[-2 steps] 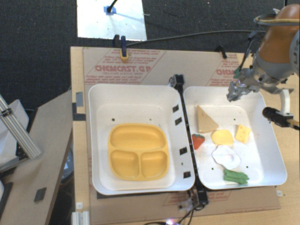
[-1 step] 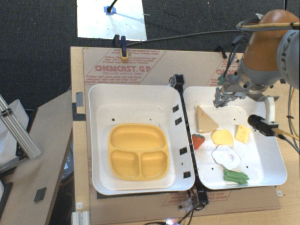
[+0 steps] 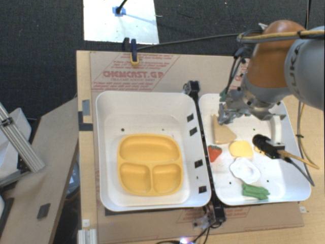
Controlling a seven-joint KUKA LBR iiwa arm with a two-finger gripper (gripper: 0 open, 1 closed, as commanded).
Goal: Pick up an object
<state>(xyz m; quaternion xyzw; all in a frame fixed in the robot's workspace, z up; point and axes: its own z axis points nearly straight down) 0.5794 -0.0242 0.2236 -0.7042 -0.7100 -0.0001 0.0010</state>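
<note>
A dark charcoal carpeted floor (image 3: 35, 39) surrounds a light wooden bench (image 3: 85, 85). A brown cardboard sheet printed with red lettering (image 3: 134, 72) covers the bench top, held at its far edge by a blue and yellow clamp (image 3: 133, 51). Beyond it, a pale square sheet (image 3: 120, 14) lies on the carpet, with a small blue patch (image 3: 119, 11) on it. At the left edge stands a ribbed silver metal rail (image 3: 18, 141), tilted, beside a tan board (image 3: 45, 172). Lighting is even and soft.
</note>
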